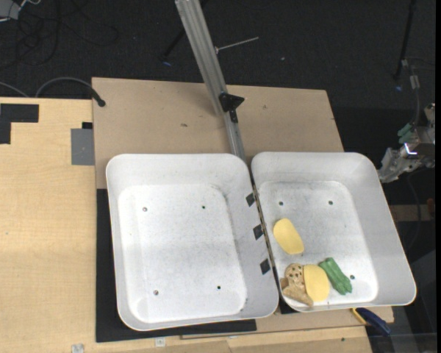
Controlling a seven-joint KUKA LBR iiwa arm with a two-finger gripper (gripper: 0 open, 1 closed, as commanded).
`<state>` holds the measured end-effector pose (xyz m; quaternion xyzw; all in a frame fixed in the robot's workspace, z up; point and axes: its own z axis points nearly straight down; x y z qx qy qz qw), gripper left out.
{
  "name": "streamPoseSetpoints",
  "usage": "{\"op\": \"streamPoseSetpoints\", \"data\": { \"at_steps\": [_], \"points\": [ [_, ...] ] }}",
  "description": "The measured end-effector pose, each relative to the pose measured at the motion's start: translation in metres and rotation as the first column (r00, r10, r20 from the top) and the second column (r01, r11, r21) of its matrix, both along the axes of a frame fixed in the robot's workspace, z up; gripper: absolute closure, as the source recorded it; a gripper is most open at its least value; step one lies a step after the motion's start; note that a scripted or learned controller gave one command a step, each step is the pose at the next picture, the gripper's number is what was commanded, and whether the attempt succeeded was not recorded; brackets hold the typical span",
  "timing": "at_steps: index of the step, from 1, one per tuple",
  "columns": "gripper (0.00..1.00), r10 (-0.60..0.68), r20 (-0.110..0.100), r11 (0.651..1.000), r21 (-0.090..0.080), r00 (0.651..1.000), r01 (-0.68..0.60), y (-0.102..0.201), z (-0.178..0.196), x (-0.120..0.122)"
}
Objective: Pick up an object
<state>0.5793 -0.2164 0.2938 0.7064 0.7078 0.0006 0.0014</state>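
My fingers (397,164) hover outside the right bin (367,169); whether they're apart I cannot tell. The crowded yellow piece (316,283) and green piece (336,276) risk a botched pinch.

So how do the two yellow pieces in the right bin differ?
The upper yellow piece lies alone on bare bin floor; the lower yellow piece is wedged between a tan spotted object and a green object. The lower looks longer and paler. Both are rounded and smooth.

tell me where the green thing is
The green thing lies in the right bin, near its front edge, just right of a yellow piece.
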Motion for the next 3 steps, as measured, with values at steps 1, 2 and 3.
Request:
{"op": "streamPoseSetpoints", "data": {
  "at_steps": [1,2,3],
  "points": [
    [1.0,0.002,-0.007,1.0,0.004,1.0,-0.002,0.053,-0.019,0.002],
    [1.0,0.002,-0.007,1.0,0.003,1.0,-0.002,0.1,-0.037,0.01],
    [1.0,0.003,-0.007,1.0,0.004,1.0,-0.003,0.158,-0.041,0.011]
  ]
}}
